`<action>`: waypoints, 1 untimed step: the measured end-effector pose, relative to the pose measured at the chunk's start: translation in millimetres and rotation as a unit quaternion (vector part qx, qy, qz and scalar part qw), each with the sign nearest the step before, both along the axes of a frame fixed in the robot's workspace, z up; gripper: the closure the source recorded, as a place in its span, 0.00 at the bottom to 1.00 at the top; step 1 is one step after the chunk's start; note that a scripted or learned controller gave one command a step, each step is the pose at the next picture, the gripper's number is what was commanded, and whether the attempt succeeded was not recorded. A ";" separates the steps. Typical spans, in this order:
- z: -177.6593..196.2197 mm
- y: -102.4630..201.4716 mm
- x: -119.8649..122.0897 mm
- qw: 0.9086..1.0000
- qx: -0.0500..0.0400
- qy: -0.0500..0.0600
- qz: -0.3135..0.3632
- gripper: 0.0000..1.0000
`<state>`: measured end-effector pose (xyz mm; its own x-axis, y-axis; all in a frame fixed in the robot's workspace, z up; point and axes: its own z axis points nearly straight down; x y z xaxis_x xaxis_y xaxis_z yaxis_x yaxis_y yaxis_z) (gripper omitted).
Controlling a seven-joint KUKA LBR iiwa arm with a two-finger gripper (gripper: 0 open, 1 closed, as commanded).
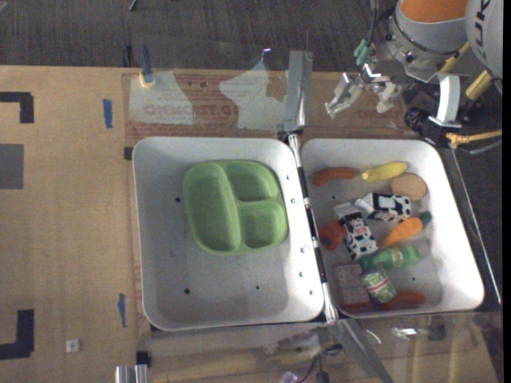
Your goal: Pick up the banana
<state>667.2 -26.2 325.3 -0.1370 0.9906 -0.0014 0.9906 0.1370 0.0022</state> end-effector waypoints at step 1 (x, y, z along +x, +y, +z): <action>10.5 -16.6 -37.3 1.000 0.000 0.001 -0.026 0.00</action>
<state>630.0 -42.8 335.8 -0.0852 0.9964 -0.0004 0.9964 0.0852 -0.0003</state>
